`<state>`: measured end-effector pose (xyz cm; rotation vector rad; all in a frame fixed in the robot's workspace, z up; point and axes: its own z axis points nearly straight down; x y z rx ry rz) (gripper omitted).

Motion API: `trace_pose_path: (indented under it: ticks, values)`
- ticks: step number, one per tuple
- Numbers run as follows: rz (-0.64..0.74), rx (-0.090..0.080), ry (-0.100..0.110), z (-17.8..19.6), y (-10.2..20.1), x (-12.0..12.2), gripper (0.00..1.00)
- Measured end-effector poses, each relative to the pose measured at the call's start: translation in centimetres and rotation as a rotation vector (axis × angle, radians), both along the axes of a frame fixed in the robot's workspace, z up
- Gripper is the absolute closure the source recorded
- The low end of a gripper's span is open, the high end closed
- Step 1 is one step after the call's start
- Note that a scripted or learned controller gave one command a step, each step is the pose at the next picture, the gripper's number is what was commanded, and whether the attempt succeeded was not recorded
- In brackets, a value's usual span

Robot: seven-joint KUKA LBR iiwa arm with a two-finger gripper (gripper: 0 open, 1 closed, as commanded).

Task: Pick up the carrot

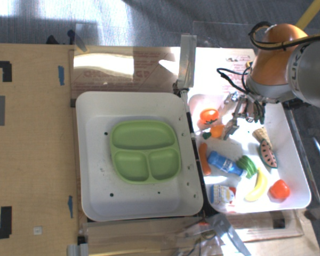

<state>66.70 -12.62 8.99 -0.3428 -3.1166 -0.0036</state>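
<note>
While the worktop [26,159] is stretching brown across the left of the frame, the left bin [90,196] is sitting at centre, its right rim running just beside the left rim of the right bin [293,153]. A green divided plate [145,151] is lying in the middle of the left bin, with bare white floor showing all round it out to the walls.

Reaching in from the upper right, the grey arm [309,73] with its orange band is hanging over the top of the right bin. Its hand [236,122] is pointing down and to the left; whether its fingers are spread or closed I cannot tell, and nothing is showing between them.

Below the arm, the right bin is looking crowded. A watermelon slice [266,151] is lying near the right wall, a banana [257,186] is lying lower down with a red tomato [279,190] just beside it, and a blue bottle [224,163] is touching a green pepper [248,166] at mid-bin. A white packet [222,194] is resting by the lower rim. An orange-and-white piece [208,117] is sitting in the upper left part, with a small orange piece [217,132] just below it, near the hand.

The carrot [204,158] is lying lengthwise tight along the right bin's left wall, just left of the blue bottle, leaving little room on either side.
</note>
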Motion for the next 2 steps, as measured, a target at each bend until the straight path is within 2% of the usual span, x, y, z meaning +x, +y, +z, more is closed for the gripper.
trace_pose_path:
  ticks: [1,2]
  values:
    - [-0.256,-0.003,-0.012,-0.1,3.3,-1.5,0.0]
    - [-0.253,-0.004,-0.024,1.3,3.3,-1.2,1.0]
